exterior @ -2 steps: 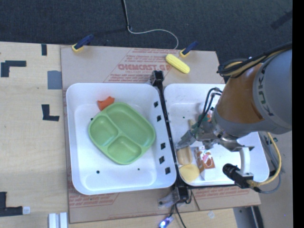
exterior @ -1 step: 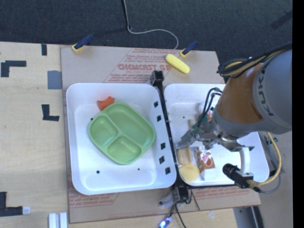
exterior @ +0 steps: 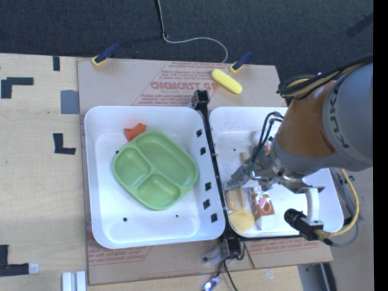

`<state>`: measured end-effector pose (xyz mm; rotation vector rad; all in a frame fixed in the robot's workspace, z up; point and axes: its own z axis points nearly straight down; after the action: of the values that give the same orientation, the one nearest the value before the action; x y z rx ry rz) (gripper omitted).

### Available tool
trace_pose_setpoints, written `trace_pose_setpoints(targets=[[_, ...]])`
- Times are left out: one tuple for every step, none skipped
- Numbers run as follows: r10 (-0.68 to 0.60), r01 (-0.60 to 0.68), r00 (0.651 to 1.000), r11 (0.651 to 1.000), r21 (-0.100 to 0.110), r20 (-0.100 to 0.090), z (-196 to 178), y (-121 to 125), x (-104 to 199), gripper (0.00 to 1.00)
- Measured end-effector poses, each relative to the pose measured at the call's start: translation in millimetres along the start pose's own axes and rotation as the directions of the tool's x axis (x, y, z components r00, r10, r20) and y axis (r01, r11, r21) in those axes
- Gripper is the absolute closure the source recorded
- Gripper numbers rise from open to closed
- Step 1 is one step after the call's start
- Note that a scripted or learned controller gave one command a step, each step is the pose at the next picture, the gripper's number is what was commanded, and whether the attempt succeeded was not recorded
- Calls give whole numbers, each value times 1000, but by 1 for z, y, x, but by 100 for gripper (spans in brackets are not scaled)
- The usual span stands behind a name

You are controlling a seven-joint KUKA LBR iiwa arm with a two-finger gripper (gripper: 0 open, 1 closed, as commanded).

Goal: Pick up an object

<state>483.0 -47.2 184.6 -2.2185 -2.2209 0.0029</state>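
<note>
In the right bin (exterior: 230, 126) my gripper (exterior: 247, 176) reaches down from the grey and orange arm (exterior: 309, 129) to the bin's lower left part. Just below it lie a tan bread-like piece (exterior: 234, 198), a pale yellow round item (exterior: 241, 220) and a red and white packet (exterior: 262, 205). The gripper's tip is right above the tan piece and the packet; whether it touches either I cannot tell. A green divided plate (exterior: 156, 169) lies in the left bin (exterior: 97, 162), with a small orange object (exterior: 135, 130) at its upper left edge.
A yellow corn-like toy (exterior: 227, 81) lies on the cardboard behind the bins, outside them. The black divider (exterior: 207, 156) runs between the bins. Blue and yellow clamps (exterior: 105, 54) hold the cardboard's back edge. A cable (exterior: 182, 40) trails across the dark floor.
</note>
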Motion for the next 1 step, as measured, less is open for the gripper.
trace_pose_setpoints(targets=[[-1,1,1000,1000,2,0,-9,0,1,100]])
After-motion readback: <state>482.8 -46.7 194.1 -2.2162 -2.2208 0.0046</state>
